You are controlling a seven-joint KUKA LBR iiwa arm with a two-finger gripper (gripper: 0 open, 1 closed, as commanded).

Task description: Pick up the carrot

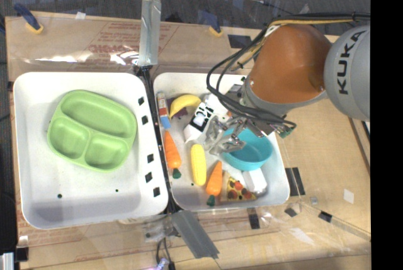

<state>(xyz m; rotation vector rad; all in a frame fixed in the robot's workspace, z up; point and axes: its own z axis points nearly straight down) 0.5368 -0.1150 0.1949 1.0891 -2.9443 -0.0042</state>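
1. White bins sit side by side on the bench: the left bin [25, 136] and the right bin [280, 190].
2. A green plate [93, 130] with three parts lies in the left bin.
3. The arm [296, 64] reaches in from the right, over the right bin.
4. Its gripper [221, 135] hangs low in the middle of the right bin, just beside a blue bowl [255, 154].
5. I cannot tell if its fingers are spread or closed, because wires and metal parts are in the way. Nothing shows between them.
6. There are two carrots. One carrot [171, 150] lies by the left wall of the right bin, with its dark end toward the front.
7. The other carrot [215, 182] lies near the front of the bin, tilted, next to a yellow corn [198, 163].
8. Both carrots lie in the bin, apart from the gripper.
9. A banana [184, 104] lies near the back of the right bin.
10. A pizza slice [237, 189] lies near the front wall, just right of the second carrot.
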